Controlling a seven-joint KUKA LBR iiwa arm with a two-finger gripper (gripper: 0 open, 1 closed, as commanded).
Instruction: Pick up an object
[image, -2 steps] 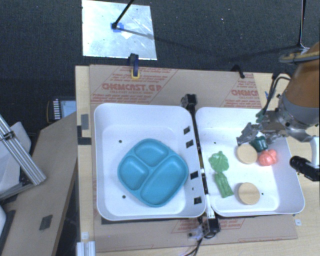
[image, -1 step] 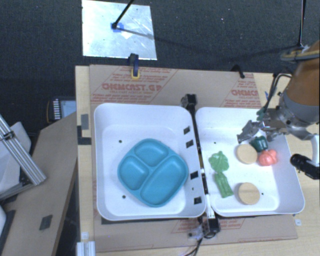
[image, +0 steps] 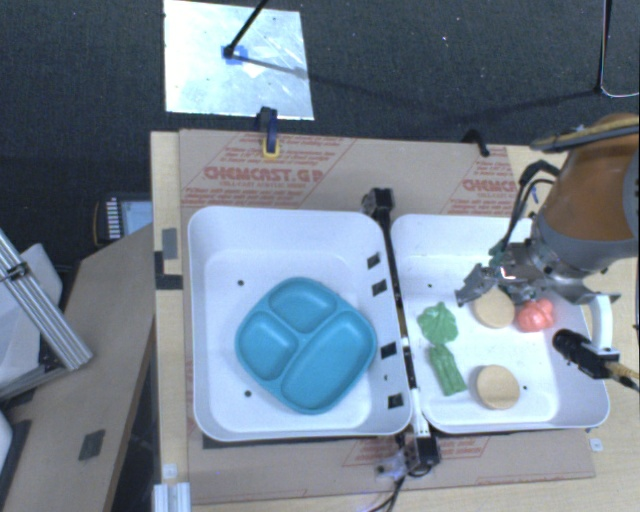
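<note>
My gripper (image: 503, 283) hangs low over the back of the right bin (image: 440, 250). Just in front of it lie a tan round piece (image: 492, 313) and a pink-red lumpy object (image: 535, 316), both partly covered by the gripper. A green leafy toy with a stalk (image: 441, 347) lies to their left near the bin's left wall. A second tan disc (image: 497, 387) rests near the front of the same bin. Nothing is visibly held.
The left bin (image: 215, 260) holds a blue divided plate (image: 306, 343). A black divider with clips (image: 392, 300) runs between the bins. The grey and orange arm (image: 596, 205) comes in over the right bin's far right corner.
</note>
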